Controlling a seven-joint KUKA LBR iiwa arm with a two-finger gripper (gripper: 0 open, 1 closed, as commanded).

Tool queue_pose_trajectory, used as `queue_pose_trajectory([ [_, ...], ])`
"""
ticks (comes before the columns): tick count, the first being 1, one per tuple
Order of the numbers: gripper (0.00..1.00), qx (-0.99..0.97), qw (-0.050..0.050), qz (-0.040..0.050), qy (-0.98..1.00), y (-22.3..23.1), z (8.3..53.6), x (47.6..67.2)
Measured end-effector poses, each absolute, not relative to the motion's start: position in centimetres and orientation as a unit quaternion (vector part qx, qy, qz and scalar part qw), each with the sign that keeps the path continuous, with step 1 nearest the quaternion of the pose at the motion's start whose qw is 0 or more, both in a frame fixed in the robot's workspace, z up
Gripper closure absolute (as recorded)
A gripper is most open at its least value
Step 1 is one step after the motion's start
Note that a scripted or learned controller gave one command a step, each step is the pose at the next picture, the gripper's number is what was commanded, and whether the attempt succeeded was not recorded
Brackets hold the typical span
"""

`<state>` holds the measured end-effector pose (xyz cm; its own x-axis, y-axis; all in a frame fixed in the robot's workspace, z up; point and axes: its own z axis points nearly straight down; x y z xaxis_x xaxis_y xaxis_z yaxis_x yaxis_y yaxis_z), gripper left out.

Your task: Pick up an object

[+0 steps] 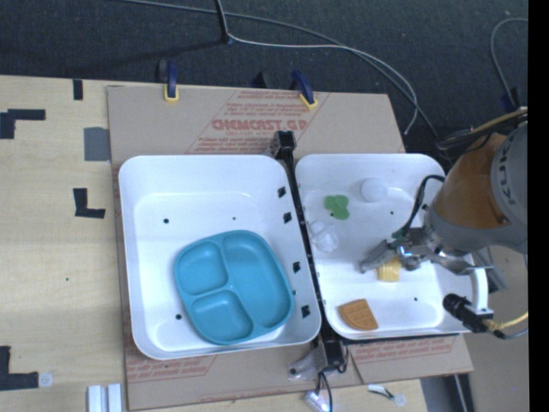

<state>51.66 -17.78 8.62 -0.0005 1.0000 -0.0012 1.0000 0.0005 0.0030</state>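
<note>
In the right bin (343, 170) lie a small green piece (336, 205), a clear plastic item (323, 235), a pale round object (374, 190), an orange-brown wedge (358, 315) near the front wall, and a small yellow block (389, 272). My gripper (383, 258) is low over the right bin's middle, its metal fingers pointing left just above the yellow block. The block sits right below the fingertips; whether it is between them is not visible. The grey arm with its orange band (472, 191) reaches in from the right.
The left bin (137, 178) holds a blue divided plate (232, 286). A black clamp bar (296, 221) runs between the two bins. Cables cross the dark floor behind the bench, and blue-yellow clips (303, 88) pin the cardboard underlay.
</note>
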Motion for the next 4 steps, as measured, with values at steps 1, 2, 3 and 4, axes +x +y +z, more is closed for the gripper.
queue_pose_trajectory([
  [1,0.0,0.707,0.001,0.0006,0.707,-18.0,8.6,48.4],
  [2,0.0,0.706,0.001,0.0008,0.709,-15.8,8.5,57.6],
  [3,0.0,0.709,-0.005,-0.0044,0.705,-13.5,8.1,65.1],
  [4,0.0,0.707,0.0,0.0001,0.707,-11.4,8.5,62.5],
])
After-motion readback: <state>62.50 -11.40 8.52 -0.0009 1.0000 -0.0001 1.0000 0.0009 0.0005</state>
